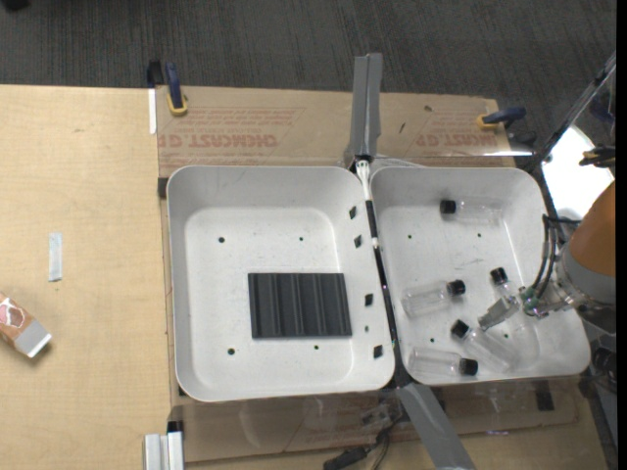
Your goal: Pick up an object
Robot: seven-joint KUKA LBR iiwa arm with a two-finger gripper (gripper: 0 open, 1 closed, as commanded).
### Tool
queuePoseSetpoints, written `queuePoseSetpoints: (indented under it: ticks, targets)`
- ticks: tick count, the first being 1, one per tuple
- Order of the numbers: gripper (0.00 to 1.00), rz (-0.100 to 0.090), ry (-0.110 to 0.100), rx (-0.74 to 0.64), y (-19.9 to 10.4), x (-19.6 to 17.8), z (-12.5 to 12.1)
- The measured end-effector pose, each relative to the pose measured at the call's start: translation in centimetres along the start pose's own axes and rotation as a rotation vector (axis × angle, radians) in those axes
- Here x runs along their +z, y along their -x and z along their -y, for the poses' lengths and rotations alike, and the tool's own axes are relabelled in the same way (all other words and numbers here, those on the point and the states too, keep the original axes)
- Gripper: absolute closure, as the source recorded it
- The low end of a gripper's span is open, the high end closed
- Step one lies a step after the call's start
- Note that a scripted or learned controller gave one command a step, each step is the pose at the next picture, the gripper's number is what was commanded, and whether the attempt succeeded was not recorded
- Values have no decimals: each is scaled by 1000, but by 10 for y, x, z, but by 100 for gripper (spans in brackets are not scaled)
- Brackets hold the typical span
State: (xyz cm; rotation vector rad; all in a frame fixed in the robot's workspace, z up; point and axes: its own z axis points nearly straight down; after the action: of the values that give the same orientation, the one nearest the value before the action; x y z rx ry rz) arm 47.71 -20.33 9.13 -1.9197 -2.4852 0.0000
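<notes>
Hand (pixel 502 311) hovers low in the right bin (pixel 421 189), near its right edge, among clear bottles (pixel 431 302). Its state: I cannot tell.

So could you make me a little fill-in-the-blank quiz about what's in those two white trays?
1. The dark ribbed slab lies in the ___ bin.
2. The clear bottles in the right bin have ___ caps.
3. The gripper reaches in from the ___ side of the view.

Missing words: left; black; right
</notes>
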Motion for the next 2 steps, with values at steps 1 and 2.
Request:
queuePoseSetpoints:
  ticks: [1, 2]
  targets:
    - [0, 3, 3, -56, -30, -23, -89]
    - [0, -9, -24, -170, -26, 5, -169]
